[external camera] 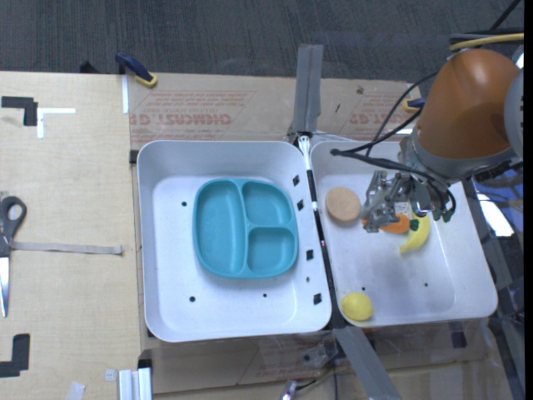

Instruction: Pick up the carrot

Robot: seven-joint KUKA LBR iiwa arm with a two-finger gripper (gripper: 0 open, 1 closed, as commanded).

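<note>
Starting at your far left: scissors (8,248) lie on the bare counter (75,182), just beside a strip of grey tape (67,248), with black corner marks above and below.

Next item, toward the back: a blue-and-yellow clamp (136,68) at the edge of the cardboard sheet (208,107).

Left bin (158,307): holds one teal divided plate (246,227), three compartments, lying flat near the bin's middle.

Divider: a grey bar (308,90) runs back from the seam where the two bins meet.

Right bin (450,298), four items. A round tan cookie-like disc (342,204) lies near the left wall. A yellow lemon (357,307) sits in the near left corner, well apart from the rest. The carrot (398,223), orange, lies at the bin's middle, directly at the gripper (381,217), which stands over and against it. A yellow banana (415,235) lies just right of the carrot, touching or nearly touching it.

Gripper state: you cannot tell from this view whether it is released or clenched, or whether the carrot is grasped.

Arm (466,107): orange band, entering from your right above the right bin.
</note>
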